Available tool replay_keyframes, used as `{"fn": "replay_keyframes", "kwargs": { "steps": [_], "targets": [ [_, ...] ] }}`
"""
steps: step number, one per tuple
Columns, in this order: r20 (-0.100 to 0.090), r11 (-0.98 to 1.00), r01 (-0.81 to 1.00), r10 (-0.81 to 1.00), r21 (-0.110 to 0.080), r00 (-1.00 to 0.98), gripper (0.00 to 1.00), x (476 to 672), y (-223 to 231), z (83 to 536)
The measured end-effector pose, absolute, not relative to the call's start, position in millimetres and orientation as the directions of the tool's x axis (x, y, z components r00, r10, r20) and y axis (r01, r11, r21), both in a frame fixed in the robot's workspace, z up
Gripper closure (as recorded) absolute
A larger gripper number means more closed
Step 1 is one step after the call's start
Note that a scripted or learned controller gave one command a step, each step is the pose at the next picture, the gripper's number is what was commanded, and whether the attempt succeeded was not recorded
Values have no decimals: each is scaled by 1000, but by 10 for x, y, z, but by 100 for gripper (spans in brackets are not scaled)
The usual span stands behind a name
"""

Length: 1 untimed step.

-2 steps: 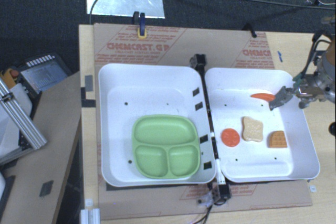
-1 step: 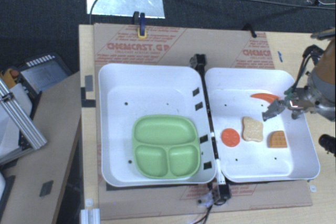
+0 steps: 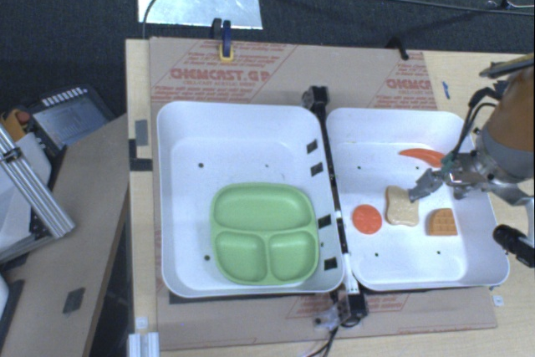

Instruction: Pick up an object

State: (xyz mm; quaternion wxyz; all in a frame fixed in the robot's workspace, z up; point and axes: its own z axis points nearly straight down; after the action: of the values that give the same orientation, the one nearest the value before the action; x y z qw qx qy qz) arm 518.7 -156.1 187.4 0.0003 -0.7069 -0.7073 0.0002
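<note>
At the right bin's (image 3: 368,125) centre-low floor lies the likeliest target, a pale bread-like piece (image 3: 402,207), with the gripper (image 3: 424,186) just at its one o'clock, low over it. Whether the jaws stand open or closed I cannot tell; nothing visibly sits between them. A round orange-red piece (image 3: 366,218) lies just beside the bread at nine o'clock, a tan waffle-like piece (image 3: 441,221) near at three o'clock, and a curved orange strip (image 3: 422,155) at twelve. A good grasp, I judge, means centring over the bread before descending, then closing across its narrow width so the neighbours stay unpinched. The left bin (image 3: 180,130) holds a green divided plate (image 3: 263,232).
</note>
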Motion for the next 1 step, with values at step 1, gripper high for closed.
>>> {"fn": "replay_keyframes", "kwargs": {
  "steps": [1],
  "targets": [
    [1, 1, 1000, 1000, -2, -1, 0, 5195, -1599, 1448]
  ]
}}
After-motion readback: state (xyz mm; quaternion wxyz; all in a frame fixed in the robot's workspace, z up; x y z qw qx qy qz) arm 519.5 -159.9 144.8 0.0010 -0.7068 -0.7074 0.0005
